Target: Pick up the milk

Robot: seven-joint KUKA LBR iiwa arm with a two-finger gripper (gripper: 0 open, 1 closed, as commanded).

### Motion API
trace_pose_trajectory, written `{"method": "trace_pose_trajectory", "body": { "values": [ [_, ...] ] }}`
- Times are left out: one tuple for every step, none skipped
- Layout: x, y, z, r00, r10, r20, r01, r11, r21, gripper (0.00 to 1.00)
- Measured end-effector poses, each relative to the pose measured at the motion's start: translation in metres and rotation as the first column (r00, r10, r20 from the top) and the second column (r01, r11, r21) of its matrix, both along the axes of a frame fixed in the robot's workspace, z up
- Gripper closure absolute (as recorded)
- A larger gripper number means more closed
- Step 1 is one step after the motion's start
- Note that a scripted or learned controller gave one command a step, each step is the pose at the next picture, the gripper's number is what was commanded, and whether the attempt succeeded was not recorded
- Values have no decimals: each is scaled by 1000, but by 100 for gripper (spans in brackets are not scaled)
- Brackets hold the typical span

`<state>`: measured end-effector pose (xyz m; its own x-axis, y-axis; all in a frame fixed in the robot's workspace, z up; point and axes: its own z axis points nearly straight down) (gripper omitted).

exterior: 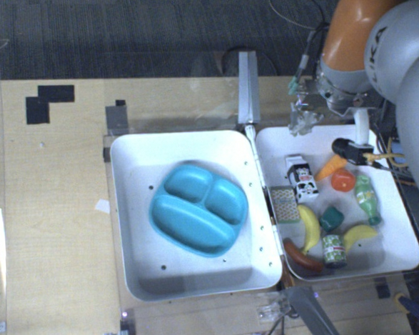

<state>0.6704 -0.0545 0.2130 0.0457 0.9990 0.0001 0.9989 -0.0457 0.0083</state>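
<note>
Here, the end effector [302, 117] hung at the far rim of the right bin [408, 246], just above its upper-left corner; whether it was open or closed could not be told from this angle. Nothing was seen in its grasp. Behind it, the grey arm [401, 49] reached in from the right, its orange band [353, 24] above the wrist and the wrist bent down toward the bin's far edge.

The milk [301, 177], a small white carton with black markings, lay in the right bin near its left wall, below the end effector and apart from it. Just beside the carton's near end sat a grey grater-like piece [285, 204]. Farther toward the near side lay a banana [310, 226], a brown sausage-shaped item [302, 257], a small can [333, 249] and a second banana [359, 235]. An orange piece [341, 175], a green bottle [367, 199] and a dark green block [332, 217] occupied the bin's right half.

The left bin [128, 226] held a blue divided plate [198, 208] near its centre. Both bins rested side by side on the counter [49, 232].
</note>
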Motion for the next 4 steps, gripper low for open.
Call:
{"method": "trace_pose_trajectory", "body": {
  "values": [
    [0,41,16,994,107,-1,-107,994,-1,100],
    [0,41,16,994,107,-2,-107,994,-1,0],
    [-46,-3,-27,996,86,-4,-86,996,0,0],
    [-68,-52,-109,1000,31,-3,-31,1000,0,0]
  ]
}}
